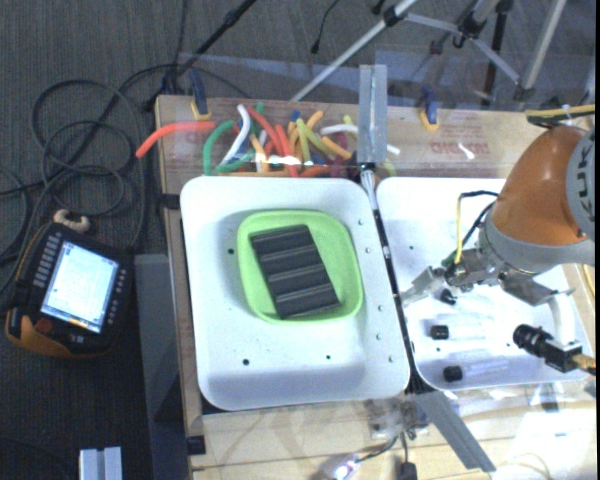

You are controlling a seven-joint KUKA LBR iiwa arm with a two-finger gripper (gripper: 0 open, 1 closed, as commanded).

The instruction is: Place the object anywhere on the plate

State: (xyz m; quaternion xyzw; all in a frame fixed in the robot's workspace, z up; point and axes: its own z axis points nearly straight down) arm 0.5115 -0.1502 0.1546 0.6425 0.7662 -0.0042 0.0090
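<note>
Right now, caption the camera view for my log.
Dark ribbed block on green plate, left bin; gripper over right bin.

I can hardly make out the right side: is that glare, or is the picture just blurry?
Camera view: the right bin is overexposed, nearly pure white, so the small black pieces in it look smeared; the whole view is soft; the green plate and the dark ribbed block on it read clearest, evenly lit.

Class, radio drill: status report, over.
End effector above right bin. Dark ribbed block lying on green plate, left bin. Small black piece beside end effector.
</note>
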